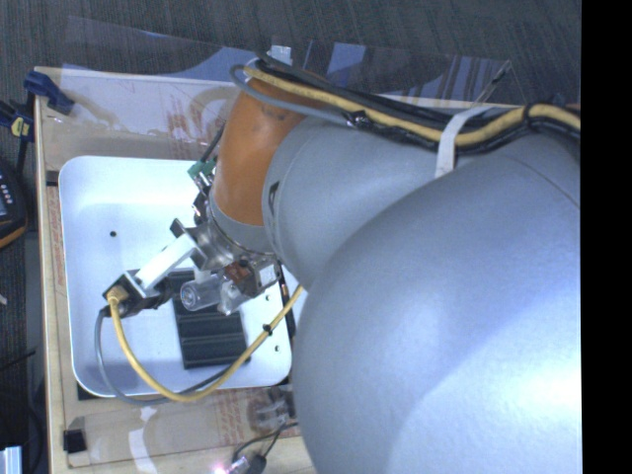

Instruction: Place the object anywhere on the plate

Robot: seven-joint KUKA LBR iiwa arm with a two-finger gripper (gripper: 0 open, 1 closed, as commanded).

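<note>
We saw the scene lit evenly and rather coolly from above, with a bluish cast. The large grey metal arm [434, 294] sat close to the lens, soft and out of focus, with a broad pale sheen across its curved shell. The shallow white plastic bin [84, 265] looked bright, its near corner shadowed. The picture was grainy, and the dark surroundings stayed dim.

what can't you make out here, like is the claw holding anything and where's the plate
- Claw, camera view: the wrist hardware and cables crowd it, so open or shut, and any held object, cannot be told.
- Plate and object: the grey arm covers the right side of the bench, so neither can be placed.
- Dark ribbed block in the white bin: too blurred to identify.
</note>
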